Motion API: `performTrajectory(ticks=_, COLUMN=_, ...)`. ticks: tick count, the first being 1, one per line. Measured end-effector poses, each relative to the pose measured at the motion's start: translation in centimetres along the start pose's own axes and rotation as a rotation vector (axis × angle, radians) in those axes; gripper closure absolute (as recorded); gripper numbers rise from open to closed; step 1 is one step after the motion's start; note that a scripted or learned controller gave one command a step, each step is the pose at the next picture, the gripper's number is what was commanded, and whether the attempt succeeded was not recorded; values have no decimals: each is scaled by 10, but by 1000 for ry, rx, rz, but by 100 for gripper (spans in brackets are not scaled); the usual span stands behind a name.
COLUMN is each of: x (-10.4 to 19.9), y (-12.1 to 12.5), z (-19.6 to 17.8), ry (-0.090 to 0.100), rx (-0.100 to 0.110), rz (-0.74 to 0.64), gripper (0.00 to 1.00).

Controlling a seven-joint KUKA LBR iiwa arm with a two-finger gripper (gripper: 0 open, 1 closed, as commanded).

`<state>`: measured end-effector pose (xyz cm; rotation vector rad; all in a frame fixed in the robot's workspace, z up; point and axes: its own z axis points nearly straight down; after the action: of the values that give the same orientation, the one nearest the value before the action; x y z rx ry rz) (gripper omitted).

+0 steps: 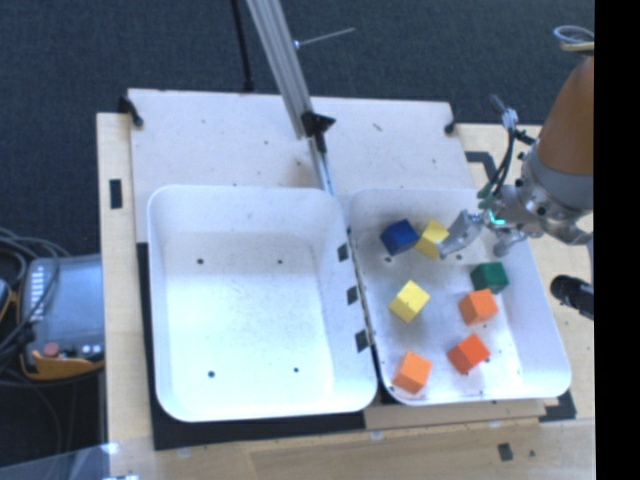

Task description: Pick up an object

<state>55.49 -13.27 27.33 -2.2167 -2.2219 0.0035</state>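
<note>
Two bins: left bin (pixel 180 218) and right bin (pixel 540 353) touch along their inner rims
Blue cube (pixel 399 236): far-left part of right bin
Yellow cube (pixel 433 238): just right of the blue one, touching or just beside the fingertips on their left
Second yellow cube (pixel 409 300): mid bin
Orange cubes: (pixel 412 371), (pixel 468 352), (pixel 478 307)
Green cube (pixel 490 276): below the gripper
Gripper (pixel 458 240): fingers narrowly parted, nothing visibly between them

A slanted metal pole (pixel 283 53) crosses the bench (pixel 115 268); cables (pixel 12 258) lie at left.
</note>
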Motion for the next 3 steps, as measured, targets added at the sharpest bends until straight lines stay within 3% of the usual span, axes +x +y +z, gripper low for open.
performTrajectory(ticks=1, x=0, y=1, z=-2, ry=-1, rx=-5, rz=2, gripper=0)
performTrajectory(ticks=3, x=-3, y=-3, z=124, ry=-1, rx=2, rz=5, gripper=0)
